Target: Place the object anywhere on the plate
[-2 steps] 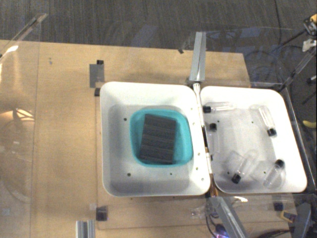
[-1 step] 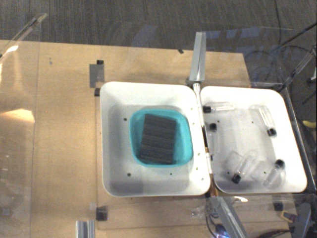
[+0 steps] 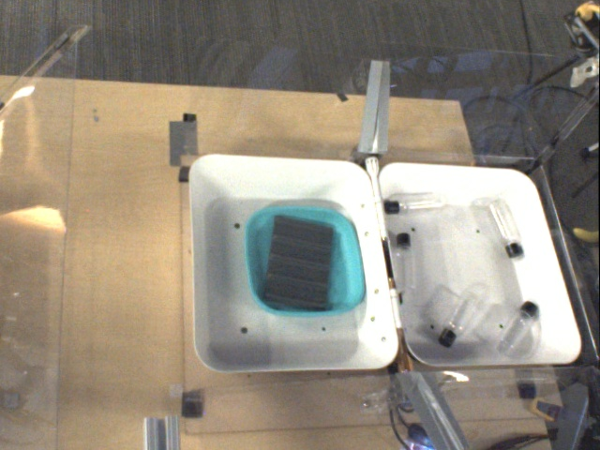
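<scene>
A teal plate [image 3: 349, 262] sits in the left white bin [image 3: 217, 279]. On the plate lies a dark grey ribbed block [image 3: 300, 262], roughly at its middle. The right white bin [image 3: 553, 279] holds several clear plastic tubes with black caps, among them one tube [image 3: 502, 226] near the far right, another tube [image 3: 411, 202] by the far left wall, and a third tube [image 3: 457, 322] near the front.
A grey metal bar [image 3: 375, 109] stands behind the seam between the two bins. The bins rest on a wooden bench [image 3: 103, 279] with small black fixtures [image 3: 189, 120] near the left bin's corners. Cables [image 3: 553, 82] run at the far right.
</scene>
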Controlling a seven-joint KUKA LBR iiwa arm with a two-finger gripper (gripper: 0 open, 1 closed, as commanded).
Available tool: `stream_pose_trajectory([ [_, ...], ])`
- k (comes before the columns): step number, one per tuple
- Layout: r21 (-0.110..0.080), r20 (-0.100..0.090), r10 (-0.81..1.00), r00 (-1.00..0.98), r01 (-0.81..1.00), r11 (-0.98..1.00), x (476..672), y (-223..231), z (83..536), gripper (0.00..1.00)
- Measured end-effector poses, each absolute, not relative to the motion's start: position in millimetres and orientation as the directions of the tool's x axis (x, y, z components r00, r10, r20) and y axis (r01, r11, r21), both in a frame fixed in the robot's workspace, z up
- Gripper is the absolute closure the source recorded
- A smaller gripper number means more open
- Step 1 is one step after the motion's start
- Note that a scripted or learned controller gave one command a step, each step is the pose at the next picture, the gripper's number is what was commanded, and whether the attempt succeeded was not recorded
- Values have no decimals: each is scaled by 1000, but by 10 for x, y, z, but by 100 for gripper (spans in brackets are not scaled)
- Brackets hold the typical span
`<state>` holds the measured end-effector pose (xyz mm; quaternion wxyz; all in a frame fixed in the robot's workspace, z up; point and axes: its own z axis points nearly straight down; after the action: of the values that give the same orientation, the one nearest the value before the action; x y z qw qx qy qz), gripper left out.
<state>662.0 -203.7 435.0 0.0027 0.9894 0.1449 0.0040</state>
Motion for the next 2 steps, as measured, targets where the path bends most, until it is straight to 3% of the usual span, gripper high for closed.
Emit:
stream_pose_trajectory([
  [1,5,8,213,977,213,-977,5895,-2051,4364,0],
  [2,7,9,266,964,266,-964,6567,-2039,4358,0],
])
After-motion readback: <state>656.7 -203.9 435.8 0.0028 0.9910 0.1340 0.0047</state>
